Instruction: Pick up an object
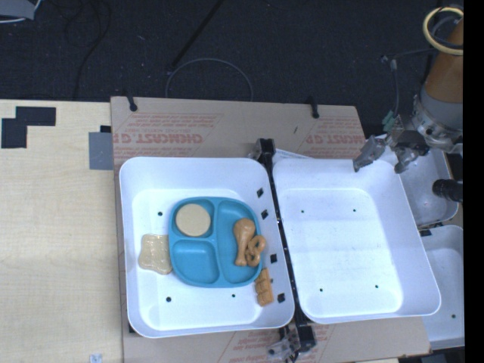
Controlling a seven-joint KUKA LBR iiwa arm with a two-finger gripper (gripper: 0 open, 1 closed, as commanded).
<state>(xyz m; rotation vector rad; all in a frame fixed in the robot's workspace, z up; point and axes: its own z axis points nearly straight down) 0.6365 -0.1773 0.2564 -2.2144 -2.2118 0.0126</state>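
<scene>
Beyond right bin's (423, 263) corner, spread claw (385, 157).

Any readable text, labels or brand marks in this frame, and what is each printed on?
"CHEMCAST": red print on the brown protective sheet under the bins, upside down, near its top left; the word after it is too blurred to read.
Fainter red print near the sheet's top right: too blurred to read.
Red print along the sheet's bottom edge: too blurred to read.
</scene>
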